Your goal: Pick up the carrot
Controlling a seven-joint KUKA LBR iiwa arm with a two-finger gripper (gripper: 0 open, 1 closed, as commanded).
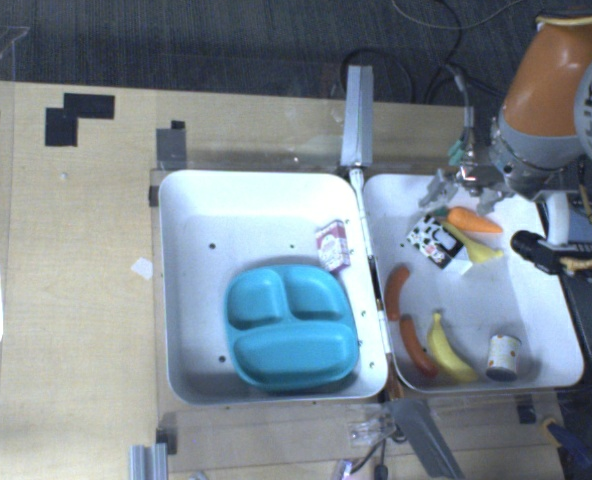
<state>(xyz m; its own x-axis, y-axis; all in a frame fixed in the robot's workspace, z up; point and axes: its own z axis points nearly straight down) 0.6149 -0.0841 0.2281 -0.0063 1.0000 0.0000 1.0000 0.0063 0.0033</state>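
We cannot make out the gripper's (463, 190) fingers (blurred, small), and the arm (566, 78) runs off the right edge.

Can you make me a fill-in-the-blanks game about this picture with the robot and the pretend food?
1. The blue divided plate lies in the ____ bin.
2. The banana in the right bin is colored ____.
3. The carrot is colored ____.
4. The gripper hangs above the ____ bin, close to the carrot.

Missing words: left; yellow; orange; right
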